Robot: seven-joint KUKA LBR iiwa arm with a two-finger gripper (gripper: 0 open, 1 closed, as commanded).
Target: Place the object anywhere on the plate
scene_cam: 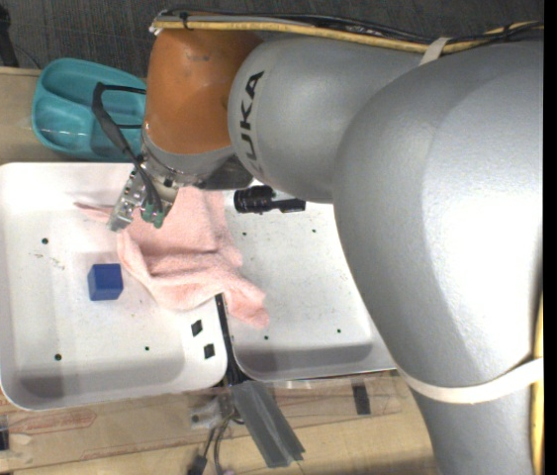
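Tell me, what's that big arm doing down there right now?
Gripper low over left bin, at pink cloth's upper edge. Blue cube lies loose on bin floor, untouched. Cloth drapes across both bins' shared rim.

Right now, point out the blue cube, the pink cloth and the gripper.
blue cube (106, 282): camera view, its top face.
pink cloth (194, 255): camera view, middle of the cloth.
gripper (128, 215): camera view, between its fingertips.

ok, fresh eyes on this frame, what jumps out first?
The big grey arm fills the right side and upper middle, its orange band near the top centre. Below it a pink cloth lies crumpled across the seam between the two white bins, with the gripper at the cloth's upper left edge. A small blue cube sits alone in the left bin, and a teal scoop-shaped thing rests outside it at upper left.
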